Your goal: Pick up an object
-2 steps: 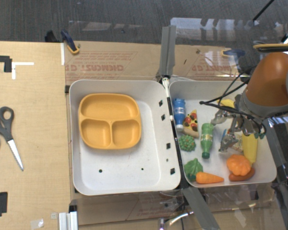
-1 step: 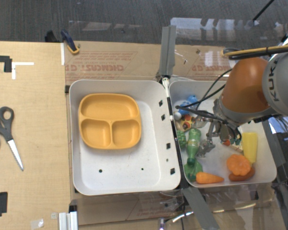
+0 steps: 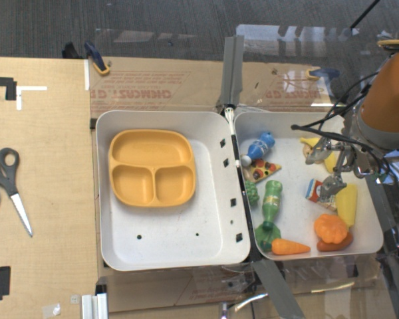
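The right bin (image 3: 299,126) holds several toys. Among them are a blue figure (image 3: 259,145), a pizza slice (image 3: 263,170), a green bottle (image 3: 271,202) and a carrot (image 3: 290,247). There are also an orange (image 3: 331,228), a yellow corn cob (image 3: 346,204) and a small red and blue carton (image 3: 313,190). My gripper (image 3: 322,171) hangs over the right half of this bin, above the carton and a yellow piece (image 3: 311,142). Its two metal fingers (image 3: 315,153) stand apart, open, with nothing clearly held between them.
The left bin (image 3: 166,244) bears a yellow divided plate (image 3: 153,167). Scissors (image 3: 12,185) lie on the bench at far left. A metal divider (image 3: 231,72) runs between the bins at the back. Dark cables (image 3: 332,115) trail from the arm over the right bin.
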Available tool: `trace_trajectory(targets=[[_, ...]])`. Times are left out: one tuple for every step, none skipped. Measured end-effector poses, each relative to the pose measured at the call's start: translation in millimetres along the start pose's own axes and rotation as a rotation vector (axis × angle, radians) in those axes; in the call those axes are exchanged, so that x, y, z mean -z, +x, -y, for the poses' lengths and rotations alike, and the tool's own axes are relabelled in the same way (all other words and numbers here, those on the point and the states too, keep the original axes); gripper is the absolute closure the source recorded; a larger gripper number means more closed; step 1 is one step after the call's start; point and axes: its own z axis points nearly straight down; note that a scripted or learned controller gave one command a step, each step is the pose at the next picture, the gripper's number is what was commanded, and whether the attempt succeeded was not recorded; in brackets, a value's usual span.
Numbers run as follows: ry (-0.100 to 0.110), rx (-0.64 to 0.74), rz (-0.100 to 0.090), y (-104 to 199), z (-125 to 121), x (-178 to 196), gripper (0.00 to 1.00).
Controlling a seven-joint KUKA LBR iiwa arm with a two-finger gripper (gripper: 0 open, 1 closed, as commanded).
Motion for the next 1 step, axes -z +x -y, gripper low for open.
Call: trace_trajectory(targets=[[0.001,0.053,0.005,24.2,37.8,-74.0,0.00]])
